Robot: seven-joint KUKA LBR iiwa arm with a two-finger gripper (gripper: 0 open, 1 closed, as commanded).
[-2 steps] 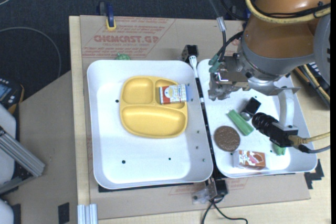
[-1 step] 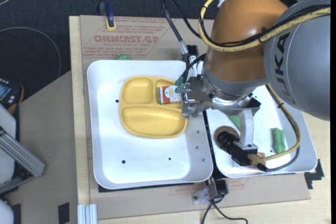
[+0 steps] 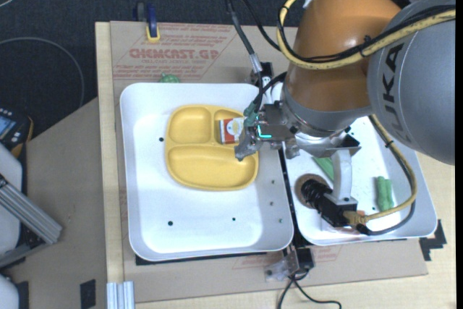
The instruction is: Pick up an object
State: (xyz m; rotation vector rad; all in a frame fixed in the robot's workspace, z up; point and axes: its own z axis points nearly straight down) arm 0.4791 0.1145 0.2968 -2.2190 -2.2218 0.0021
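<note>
Hovering: tool (image 3: 246,148) | over yellow divided plate (image 3: 202,159) | left bin (image 3: 145,177)

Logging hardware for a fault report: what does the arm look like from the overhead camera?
A bulky grey arm with black lettering on its side and a domed orange band above the wrist. Yellow and black cables loop around it. The grey metal gripper carries a small green-lit spot and black cabling.
</note>
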